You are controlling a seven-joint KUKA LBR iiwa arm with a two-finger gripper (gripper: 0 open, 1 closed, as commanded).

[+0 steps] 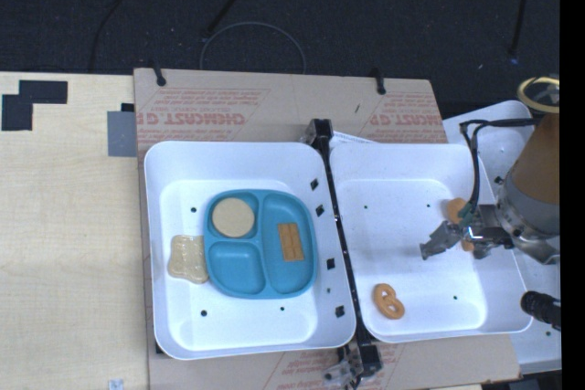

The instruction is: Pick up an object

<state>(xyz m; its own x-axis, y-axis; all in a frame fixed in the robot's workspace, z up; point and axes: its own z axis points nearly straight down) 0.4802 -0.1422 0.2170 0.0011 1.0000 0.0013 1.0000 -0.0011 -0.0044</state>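
Note:
In the right bin (402,196), a small orange pretzel (388,300) lies near the front edge. An orange-brown piece (454,209) rests by the right wall. My gripper (450,242) reaches in from the right, low over the bin floor, just below and beside the orange-brown piece. It is well above and to the right of the pretzel. The wrist hides part of the area around that piece.
The left bin (174,324) holds a blue divided tray (239,274) with a round cracker (232,216) and a rectangular biscuit (291,241) in its compartments. A pale beige piece (187,258) lies beside the tray's left edge. A black divider (331,233) separates the bins.

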